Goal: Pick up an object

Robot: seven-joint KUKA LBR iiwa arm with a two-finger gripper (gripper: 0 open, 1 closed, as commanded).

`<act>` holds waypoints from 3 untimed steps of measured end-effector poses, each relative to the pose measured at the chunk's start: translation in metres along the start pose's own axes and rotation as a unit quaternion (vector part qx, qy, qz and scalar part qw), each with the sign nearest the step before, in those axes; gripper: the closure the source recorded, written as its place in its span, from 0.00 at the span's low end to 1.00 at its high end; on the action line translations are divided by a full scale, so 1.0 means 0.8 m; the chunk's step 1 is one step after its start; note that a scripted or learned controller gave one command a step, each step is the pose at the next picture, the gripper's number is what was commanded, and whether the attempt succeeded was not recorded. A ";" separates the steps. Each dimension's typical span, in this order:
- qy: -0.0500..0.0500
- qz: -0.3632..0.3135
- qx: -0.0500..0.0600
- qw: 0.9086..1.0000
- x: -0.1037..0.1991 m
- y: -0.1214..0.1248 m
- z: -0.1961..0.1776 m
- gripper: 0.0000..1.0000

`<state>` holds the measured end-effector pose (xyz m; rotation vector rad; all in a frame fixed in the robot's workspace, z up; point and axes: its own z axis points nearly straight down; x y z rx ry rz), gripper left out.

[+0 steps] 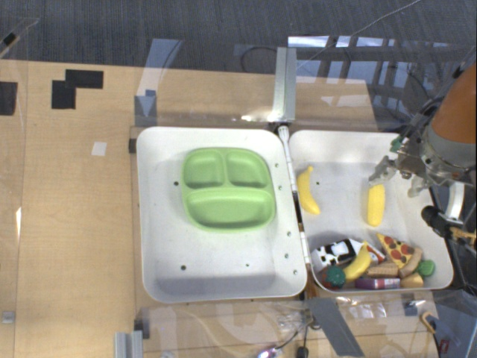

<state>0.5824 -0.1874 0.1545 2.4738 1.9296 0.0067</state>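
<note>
Corn (376, 204), a yellow piece lying upright in the picture on the right bin's floor, looks the likeliest target, since it sits alone just below and left of the gripper (398, 171). The gripper hangs over the bin's back right part with its fingers spread apart and nothing between them, which suits a descent onto a free-standing piece. From there outward, the arm (455, 125) rises to the right, its orange band showing above the wrist. A banana (306, 191) lies near the bin's left wall, also on its own. The other toys are heaped in the front corner: a pizza slice (395, 250), a black-and-white toy (337, 252) and a second banana (359, 262), touching one another, so harder to grasp cleanly. The left bin (160, 200) holds a green tray (227, 187), well away from the arm.
</note>
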 end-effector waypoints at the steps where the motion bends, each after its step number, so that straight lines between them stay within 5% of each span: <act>1: 0.000 -0.094 -0.004 0.996 -0.011 -0.030 0.080 0.00; 2: 0.001 -0.095 -0.007 0.995 -0.008 -0.026 0.065 1.00; 3: 0.000 -0.048 0.000 0.999 0.070 -0.015 -0.043 1.00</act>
